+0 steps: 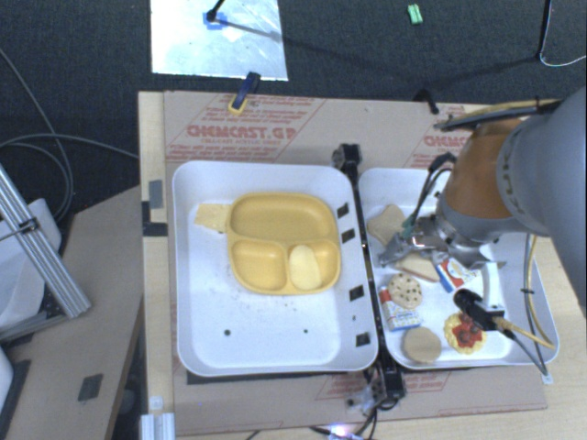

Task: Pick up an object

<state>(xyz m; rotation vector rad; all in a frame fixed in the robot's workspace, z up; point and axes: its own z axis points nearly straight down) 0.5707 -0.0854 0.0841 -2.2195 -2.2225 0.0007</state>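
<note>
We find the left bin [193,328] largely occupied by a yellow divided tray [275,223], which leaves open white floor along the bin's near side and left edge. The right bin [527,342] is crowded: a cookie [404,291], a tan round piece [422,345], a red-topped piece [466,333] and a beige slice [387,221] lie near each other. The arm [523,177] overhangs that bin's far right part, blocking approach there.

A shiny metal sheet [218,24] lies on dark carpet [73,53] beyond the cardboard-covered bench [275,126].
</note>
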